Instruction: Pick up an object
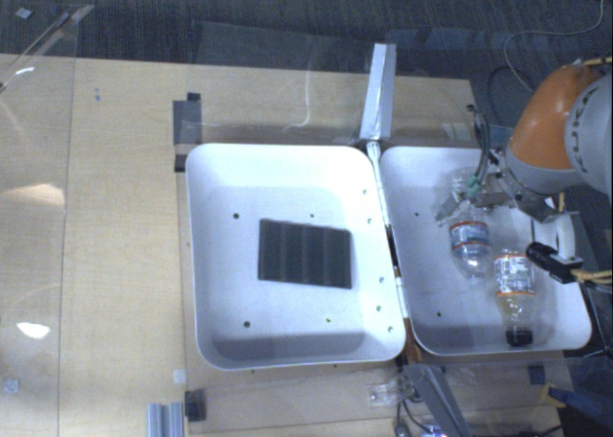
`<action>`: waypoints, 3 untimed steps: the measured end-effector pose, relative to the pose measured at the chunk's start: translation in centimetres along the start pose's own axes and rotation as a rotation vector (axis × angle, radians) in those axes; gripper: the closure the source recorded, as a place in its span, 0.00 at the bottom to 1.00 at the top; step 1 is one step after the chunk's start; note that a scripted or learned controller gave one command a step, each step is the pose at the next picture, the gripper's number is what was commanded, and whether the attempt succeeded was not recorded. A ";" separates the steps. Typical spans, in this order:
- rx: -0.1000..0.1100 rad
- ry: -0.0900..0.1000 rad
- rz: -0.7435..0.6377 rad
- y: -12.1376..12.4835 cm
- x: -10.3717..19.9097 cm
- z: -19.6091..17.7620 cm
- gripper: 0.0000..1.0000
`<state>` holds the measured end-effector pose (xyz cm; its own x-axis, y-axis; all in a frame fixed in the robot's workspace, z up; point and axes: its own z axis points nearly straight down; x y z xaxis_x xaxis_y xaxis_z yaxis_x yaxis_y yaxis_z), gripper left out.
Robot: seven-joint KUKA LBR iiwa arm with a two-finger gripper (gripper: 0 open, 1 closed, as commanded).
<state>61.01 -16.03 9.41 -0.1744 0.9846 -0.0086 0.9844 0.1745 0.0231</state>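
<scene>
Left bin (206, 234): white, shallow, on the wooden bench (105, 234). One dark ribbed pad (305, 254) lay flat near its middle, well apart from my claw.

Right bin (417, 325): white, set just beside the left one along a shared edge. Two clear plastic bottles lay in it. The first bottle (469, 245) — label band around its middle — rested near the bin's centre, directly below my claw in the view and close to it. The second bottle (515, 293), with a dark cap toward the bin's near rim, lay just right of the first and farther from my claw.

My claw (476, 188): it hung over the upper part of the right bin, just above the first bottle, with crinkled clear material at its tip. I could not tell how wide it stood, nor whether it gripped anything.
</scene>
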 end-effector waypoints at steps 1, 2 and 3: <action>0.013 0.003 0.086 1.3 -4.8 -1.9 0.00; -0.003 -0.001 -0.219 -4.2 -2.0 -0.2 0.00; -0.003 0.004 -0.485 -5.0 -2.8 -0.3 0.00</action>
<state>56.52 -19.68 9.57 -0.6135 0.7896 -0.0157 0.7893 0.6137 0.0206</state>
